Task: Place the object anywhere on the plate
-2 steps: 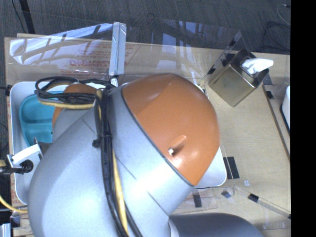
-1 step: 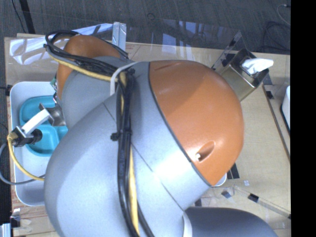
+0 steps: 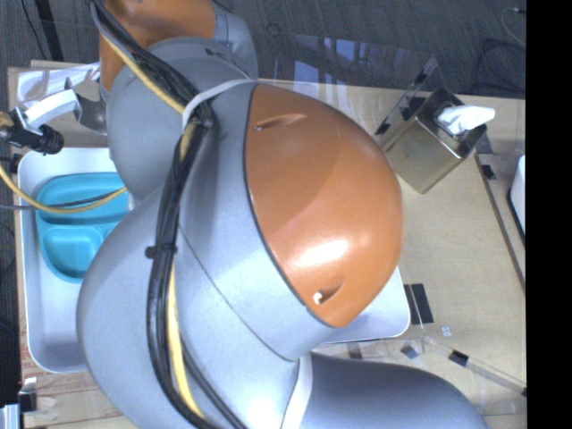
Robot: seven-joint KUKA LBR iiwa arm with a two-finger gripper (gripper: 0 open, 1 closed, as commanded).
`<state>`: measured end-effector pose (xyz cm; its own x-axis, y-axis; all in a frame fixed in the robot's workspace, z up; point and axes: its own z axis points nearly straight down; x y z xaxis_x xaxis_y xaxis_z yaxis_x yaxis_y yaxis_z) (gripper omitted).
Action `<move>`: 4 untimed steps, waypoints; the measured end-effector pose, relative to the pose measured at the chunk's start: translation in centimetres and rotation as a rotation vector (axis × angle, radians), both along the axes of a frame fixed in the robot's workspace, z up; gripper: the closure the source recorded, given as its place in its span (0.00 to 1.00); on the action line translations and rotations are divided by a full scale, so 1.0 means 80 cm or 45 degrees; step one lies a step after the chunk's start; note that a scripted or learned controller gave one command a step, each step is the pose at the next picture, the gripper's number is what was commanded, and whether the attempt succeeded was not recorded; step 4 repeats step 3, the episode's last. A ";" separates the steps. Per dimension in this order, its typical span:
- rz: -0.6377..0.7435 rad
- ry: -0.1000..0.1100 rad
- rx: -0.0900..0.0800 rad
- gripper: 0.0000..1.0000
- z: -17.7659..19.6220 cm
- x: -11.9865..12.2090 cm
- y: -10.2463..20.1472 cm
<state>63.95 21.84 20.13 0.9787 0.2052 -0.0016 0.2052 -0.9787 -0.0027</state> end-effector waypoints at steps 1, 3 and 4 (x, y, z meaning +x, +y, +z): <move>0.036 0.005 -0.004 0.00 -0.053 -0.101 -0.008; 0.280 0.004 0.002 0.00 -0.001 -0.169 -0.167; 0.280 0.004 0.002 0.00 -0.001 -0.169 -0.167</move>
